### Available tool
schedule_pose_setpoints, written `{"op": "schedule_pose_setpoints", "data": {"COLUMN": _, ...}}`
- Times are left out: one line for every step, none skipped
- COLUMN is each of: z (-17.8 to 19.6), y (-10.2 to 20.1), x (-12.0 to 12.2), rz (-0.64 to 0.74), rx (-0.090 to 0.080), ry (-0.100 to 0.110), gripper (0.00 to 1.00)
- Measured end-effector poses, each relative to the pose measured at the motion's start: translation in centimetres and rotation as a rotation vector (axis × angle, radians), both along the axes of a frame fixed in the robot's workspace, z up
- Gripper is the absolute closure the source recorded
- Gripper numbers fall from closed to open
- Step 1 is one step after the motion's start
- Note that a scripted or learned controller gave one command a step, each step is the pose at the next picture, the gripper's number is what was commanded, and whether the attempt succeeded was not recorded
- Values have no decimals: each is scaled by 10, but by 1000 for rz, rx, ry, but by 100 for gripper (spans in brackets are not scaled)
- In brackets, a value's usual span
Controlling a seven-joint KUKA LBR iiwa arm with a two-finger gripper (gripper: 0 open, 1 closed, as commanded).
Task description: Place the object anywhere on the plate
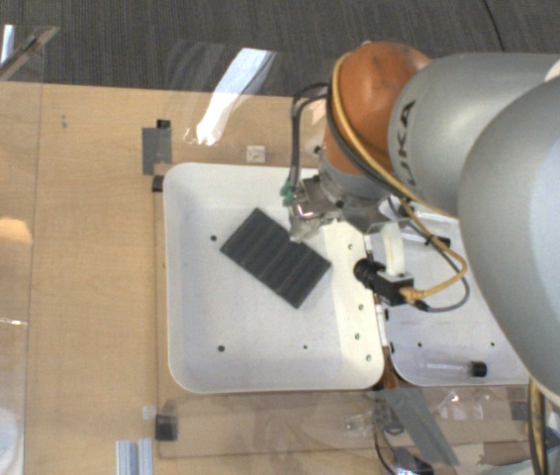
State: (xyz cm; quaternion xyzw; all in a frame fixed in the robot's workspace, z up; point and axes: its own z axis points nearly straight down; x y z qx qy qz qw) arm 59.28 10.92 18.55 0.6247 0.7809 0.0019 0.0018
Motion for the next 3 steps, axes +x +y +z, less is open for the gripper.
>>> {"op": "schedule_pose_setpoints", "data": {"z": -32, "y": 12, "x": -2, "rz": 22, "rx": 0, "ry": 3, "gripper": 100}}
{"op": "schedule_pose_setpoints", "data": {"z": -84, "y": 5, "x": 61, "rz": 83, "rx": 0, "ry": -10, "gripper": 100}}
{"op": "schedule_pose_setpoints", "data": {"z": -90, "y": 8, "x": 72, "rz": -49, "rx": 1, "ry": -13, "gripper": 100}}
